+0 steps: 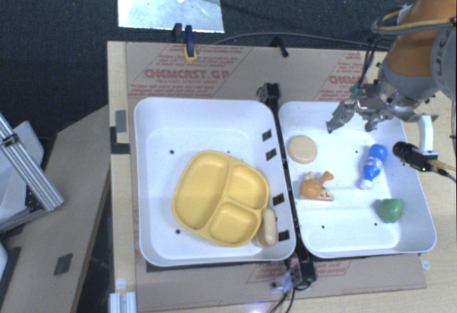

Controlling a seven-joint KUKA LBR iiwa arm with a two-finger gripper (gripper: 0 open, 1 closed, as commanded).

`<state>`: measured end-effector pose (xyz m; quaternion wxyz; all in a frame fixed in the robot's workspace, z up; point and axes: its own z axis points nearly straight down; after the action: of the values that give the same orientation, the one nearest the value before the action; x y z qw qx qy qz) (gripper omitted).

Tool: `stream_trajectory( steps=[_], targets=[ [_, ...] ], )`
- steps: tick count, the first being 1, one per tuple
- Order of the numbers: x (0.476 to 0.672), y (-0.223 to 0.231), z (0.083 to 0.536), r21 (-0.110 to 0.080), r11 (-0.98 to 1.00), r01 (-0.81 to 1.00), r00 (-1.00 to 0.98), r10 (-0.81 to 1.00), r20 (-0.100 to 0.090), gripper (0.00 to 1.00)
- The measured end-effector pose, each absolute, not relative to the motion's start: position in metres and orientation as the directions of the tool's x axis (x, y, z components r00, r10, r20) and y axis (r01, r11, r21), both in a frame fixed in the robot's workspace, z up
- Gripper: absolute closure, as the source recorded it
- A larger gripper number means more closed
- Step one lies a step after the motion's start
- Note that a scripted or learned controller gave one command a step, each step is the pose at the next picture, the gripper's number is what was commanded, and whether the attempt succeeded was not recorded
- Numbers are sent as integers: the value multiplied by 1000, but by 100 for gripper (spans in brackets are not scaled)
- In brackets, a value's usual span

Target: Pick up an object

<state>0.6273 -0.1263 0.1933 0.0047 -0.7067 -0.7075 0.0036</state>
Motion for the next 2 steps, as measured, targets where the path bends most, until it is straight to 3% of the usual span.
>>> stream_trajectory(
  steps=[1,2],
  targets=[
    [630,-126,202,2,3,1000,-3,1000,0,0],
    [625,-131,157,0,1,1000,-1,1000,-1,0]
  ],
)
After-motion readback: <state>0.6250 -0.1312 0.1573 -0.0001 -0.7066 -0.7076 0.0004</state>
